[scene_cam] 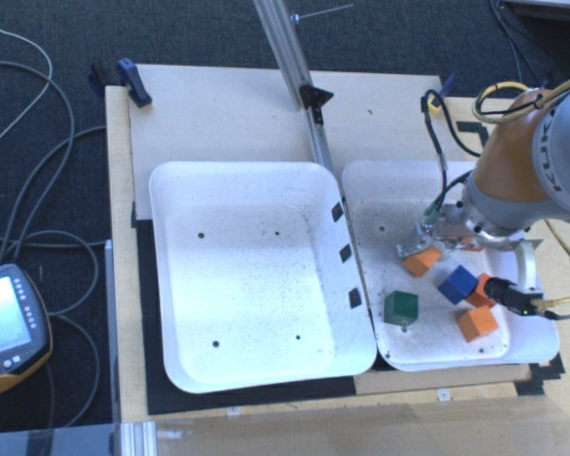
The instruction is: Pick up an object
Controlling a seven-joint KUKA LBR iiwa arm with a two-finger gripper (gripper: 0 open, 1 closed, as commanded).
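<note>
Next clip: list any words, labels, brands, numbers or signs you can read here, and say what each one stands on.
None can be read.
The handheld screen at the left edge glows, but its contents are too washed out and small to read.
The blocks, for instance the green block and the blue block, carry no visible lettering, nor do the white bins.

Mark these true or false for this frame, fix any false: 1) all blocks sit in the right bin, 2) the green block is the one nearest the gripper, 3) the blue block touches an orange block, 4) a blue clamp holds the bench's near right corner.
1) True: the green block, blue block and orange blocks lie in the right bin.
2) False: an orange block lies at the gripper.
3) True.
4) False: the blue clamp is at the far left corner.
</note>
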